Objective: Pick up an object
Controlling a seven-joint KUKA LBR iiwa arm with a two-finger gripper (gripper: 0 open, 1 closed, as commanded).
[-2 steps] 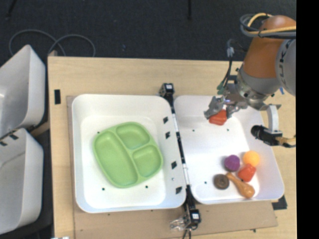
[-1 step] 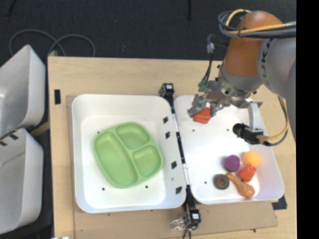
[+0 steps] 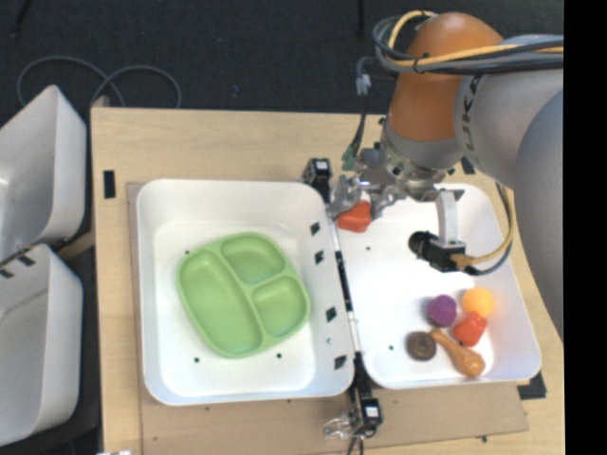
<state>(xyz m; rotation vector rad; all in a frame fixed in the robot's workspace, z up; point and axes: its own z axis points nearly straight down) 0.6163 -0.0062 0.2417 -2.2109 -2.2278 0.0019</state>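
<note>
We see the right bin (image 3: 503, 354) below our arm (image 3: 446, 83). Our pincer (image 3: 360, 202) appears clenched on a small orange-red object (image 3: 356, 219) at the bin's upper-left corner. We judge lifting underway; next, raise it clear.

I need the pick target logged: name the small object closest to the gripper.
The orange-red piece by the right bin's upper left corner, right beneath the gripper. The purple ball, yellow-orange ball and others cluster at the bin's lower right.

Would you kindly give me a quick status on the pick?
Claw at right bin's far-left corner. Orange object right under it; grasp unconfirmed. Other objects lie apart, near corner.
</note>
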